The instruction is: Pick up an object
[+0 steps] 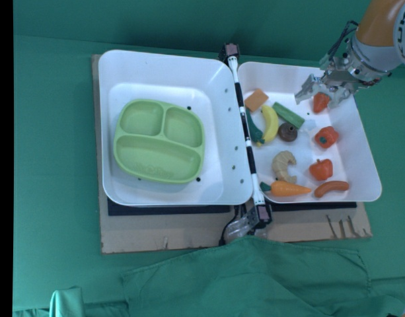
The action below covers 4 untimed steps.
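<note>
A green cloth [255,276] lies nearest the camera; beyond it, a green divided plate [159,140] sits in the left bin [123,65], toy food in the right bin [367,177]. At its far side, the gripper [323,96] hangs over a red toy [320,102], fingers spread around it, not clenched. A clean pick likely needs a centred, low closure before lifting.

- The end effector [319,95] is hanging over the right bin [367,177], with a small red vegetable [320,102] sitting between its spread fingers.
- A green divided plate [160,140] is lying in the left bin [123,68].
- A banana [270,123], carrot [289,189] and sausage [331,188] are resting in the right bin.
</note>
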Available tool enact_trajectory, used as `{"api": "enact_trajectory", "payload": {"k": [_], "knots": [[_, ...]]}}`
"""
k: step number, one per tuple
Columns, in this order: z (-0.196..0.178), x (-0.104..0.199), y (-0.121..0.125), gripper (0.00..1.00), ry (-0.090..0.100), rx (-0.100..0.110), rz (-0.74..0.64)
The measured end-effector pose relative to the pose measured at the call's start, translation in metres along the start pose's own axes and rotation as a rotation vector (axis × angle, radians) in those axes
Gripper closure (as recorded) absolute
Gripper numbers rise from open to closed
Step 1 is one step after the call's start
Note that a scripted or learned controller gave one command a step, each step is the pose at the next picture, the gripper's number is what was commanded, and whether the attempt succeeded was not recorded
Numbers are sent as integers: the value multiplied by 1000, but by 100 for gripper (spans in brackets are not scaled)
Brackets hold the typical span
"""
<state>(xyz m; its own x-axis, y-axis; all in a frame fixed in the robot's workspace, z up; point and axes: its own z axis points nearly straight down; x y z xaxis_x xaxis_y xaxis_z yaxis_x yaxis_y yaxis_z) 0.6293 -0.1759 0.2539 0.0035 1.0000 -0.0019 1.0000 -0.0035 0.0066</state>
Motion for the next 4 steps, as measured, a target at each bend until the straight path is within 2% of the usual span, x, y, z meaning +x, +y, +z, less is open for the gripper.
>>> {"api": "enact_trajectory", "payload": {"k": [1,2,3,4], "knots": [[-1,-11,58,0,-3,-4,-3],[19,-11,53,0,-1,4,-1],[38,-11,32,0,-2,-2,-2],[59,-4,-38,0,0,8,2]]}}
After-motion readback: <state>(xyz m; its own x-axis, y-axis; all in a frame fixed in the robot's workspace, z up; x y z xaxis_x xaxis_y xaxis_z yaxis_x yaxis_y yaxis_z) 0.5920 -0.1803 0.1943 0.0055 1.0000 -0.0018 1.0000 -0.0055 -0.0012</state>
